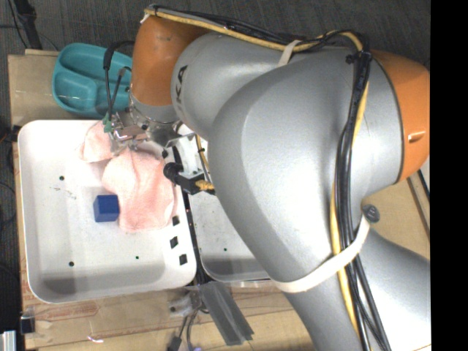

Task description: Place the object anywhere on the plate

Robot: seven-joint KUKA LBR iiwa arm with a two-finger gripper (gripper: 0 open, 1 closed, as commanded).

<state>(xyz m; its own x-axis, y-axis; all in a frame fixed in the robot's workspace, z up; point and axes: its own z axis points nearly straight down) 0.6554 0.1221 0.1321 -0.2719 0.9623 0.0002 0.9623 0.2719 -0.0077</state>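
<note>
Small blue cube (pixel 106 208) beside rumpled pink cloth (pixel 140 189) in left bin (pixel 44 269); gripper (pixel 121 131) state indiscernible.

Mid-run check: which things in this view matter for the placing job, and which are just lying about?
Job:
- blue block in the left bin
- hand above the pink cloth

Lying about:
- pink cloth
- teal container beyond the bin
- right bin

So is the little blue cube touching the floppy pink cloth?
Touching. In the camera view the small blue cube sits right against the pink cloth's left edge, no gap showing.
</note>
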